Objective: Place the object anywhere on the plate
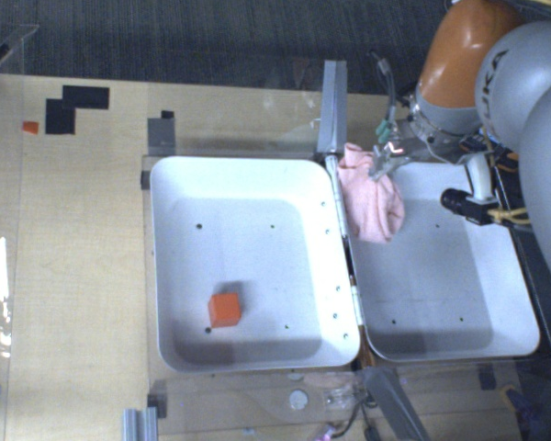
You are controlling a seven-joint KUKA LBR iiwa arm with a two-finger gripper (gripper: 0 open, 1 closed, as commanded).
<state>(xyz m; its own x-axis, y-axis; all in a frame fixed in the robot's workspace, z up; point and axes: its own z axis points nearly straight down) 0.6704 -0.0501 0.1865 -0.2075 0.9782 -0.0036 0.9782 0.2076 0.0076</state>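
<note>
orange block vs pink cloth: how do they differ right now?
The orange block is small, rigid and boxy; the pink cloth is larger, soft and crumpled. The block sits alone on the floor of the left bin, near its front-left corner; the cloth hangs at the right bin's back-left corner, against the divider between the bins. The gripper is at the cloth's top edge, far from the block. Neither is on a plate.

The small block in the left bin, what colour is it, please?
Orange block, clear in the camera view.
</note>
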